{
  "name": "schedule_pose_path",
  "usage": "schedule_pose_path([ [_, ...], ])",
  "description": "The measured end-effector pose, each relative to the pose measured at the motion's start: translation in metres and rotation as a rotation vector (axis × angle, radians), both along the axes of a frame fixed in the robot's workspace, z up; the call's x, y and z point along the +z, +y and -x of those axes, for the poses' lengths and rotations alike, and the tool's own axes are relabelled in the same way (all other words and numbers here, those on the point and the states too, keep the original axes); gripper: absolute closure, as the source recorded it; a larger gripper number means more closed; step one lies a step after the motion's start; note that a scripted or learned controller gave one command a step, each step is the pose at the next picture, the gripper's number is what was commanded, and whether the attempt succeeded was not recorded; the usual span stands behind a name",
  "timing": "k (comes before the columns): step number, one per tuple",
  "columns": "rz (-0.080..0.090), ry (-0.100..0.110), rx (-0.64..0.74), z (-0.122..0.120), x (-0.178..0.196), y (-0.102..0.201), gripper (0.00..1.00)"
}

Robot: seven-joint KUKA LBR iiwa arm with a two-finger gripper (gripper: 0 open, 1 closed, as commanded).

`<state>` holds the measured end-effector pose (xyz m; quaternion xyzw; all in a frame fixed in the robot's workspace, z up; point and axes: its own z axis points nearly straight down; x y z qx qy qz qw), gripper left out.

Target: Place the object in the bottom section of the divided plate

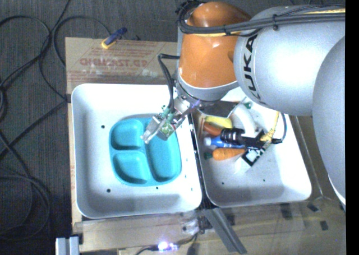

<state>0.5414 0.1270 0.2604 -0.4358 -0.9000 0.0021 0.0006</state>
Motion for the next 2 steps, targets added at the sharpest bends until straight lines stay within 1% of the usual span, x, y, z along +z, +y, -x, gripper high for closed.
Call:
schedule_pose_path([
  [1,-0.002,0.001,-0.094,-0.0064,-0.0385,-0.0581,1.0],
  [2,-0.003,0.001,-0.093,-0.0064,-0.0385,-0.0576,0.0],
])
